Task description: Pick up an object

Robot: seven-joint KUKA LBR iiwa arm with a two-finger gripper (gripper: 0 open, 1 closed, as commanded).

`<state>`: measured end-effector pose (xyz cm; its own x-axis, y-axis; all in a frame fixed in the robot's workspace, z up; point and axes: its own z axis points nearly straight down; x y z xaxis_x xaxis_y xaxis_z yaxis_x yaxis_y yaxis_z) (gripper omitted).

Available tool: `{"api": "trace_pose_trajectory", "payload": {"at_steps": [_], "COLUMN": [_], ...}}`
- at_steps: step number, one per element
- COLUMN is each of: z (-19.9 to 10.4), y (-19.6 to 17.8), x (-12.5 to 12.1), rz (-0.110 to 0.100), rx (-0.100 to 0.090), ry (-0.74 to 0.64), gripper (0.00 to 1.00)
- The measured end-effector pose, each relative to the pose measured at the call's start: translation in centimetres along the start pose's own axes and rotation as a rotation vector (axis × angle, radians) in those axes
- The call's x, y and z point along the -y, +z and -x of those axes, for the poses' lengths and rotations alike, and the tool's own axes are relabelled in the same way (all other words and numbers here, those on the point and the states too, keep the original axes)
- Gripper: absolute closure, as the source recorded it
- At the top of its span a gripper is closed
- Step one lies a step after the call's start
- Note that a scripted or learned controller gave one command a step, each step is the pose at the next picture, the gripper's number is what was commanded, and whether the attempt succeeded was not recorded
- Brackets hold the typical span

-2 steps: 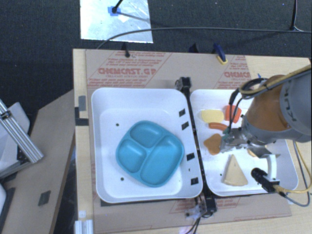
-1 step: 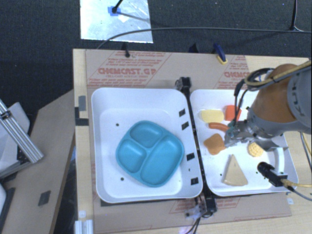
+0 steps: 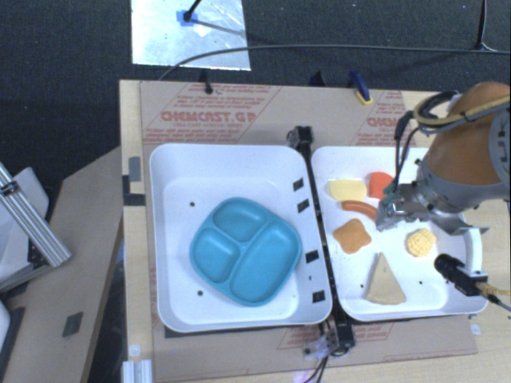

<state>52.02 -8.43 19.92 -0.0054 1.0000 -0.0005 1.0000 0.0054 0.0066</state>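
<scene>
The right bin (image 3: 351, 298) holds several play foods: a pale yellow block (image 3: 346, 189), an orange-red piece (image 3: 378, 183), a red sausage (image 3: 359, 208), an orange-brown cookie shape (image 3: 351, 234), a yellow bumpy ball (image 3: 420, 242) and a tan wedge (image 3: 385, 282). My gripper (image 3: 390, 211) hangs low over the bin's middle, just right of the sausage and left of the yellow ball. Nothing shows between its tips from this angle.
The left bin (image 3: 180, 174) contains a blue divided plate (image 3: 244, 250). A black divider with clips (image 3: 311, 214) runs between the bins. The arm's orange band (image 3: 471, 138) looms over the right bin's far right side.
</scene>
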Motion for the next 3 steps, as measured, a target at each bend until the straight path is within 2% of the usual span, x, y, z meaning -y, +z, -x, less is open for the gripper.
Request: {"api": "trace_pose_trajectory", "payload": {"at_steps": [1,3], "z": [0.0,-10.5], "y": [-4.3,-4.2], "x": [-0.2,-2.7], "rz": [0.0,-0.004], "rx": [0.001,-0.002], "ry": [0.0,-0.005], "gripper": [1.0,1.0]}}
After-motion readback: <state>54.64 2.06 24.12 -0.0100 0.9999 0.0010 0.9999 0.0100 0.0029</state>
